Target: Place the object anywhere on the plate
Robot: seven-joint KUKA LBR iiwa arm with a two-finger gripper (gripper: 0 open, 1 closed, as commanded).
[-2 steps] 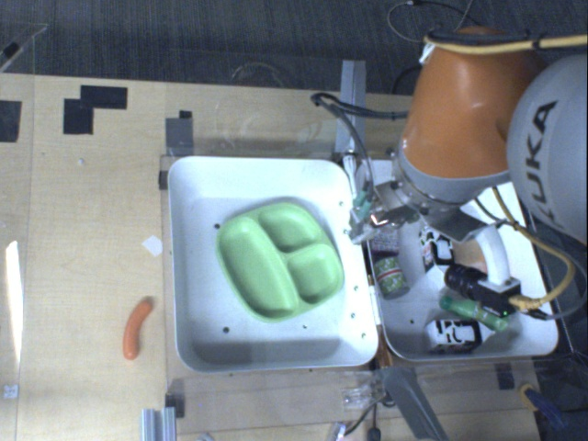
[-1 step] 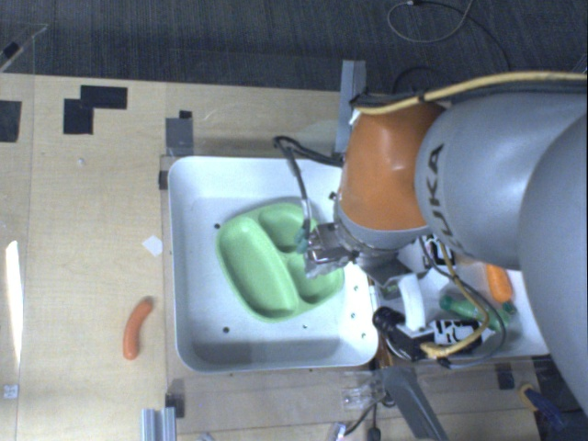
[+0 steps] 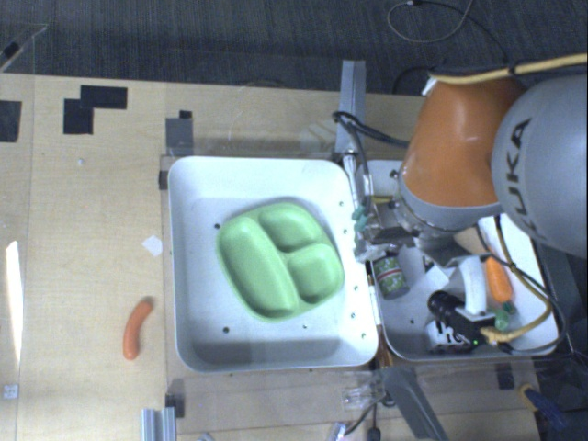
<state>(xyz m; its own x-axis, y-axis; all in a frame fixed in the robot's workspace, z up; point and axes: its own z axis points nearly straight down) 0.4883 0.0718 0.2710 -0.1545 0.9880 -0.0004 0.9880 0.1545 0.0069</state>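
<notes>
Currently, arm's end effector (image 3: 390, 266) sits over right bin (image 3: 404, 333) w/ a small dark can (image 3: 390, 277) beneath; grip state can't be determined. Green divided plate (image 3: 280, 260) lies in left bin (image 3: 193, 274).

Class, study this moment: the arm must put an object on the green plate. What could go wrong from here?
1. The pincer hangs over the right bin's left edge, near a small jar; a grasp so close to the wall may slip.
2. The divided green plate lies beyond that wall, so a low carry might clip it.
</notes>
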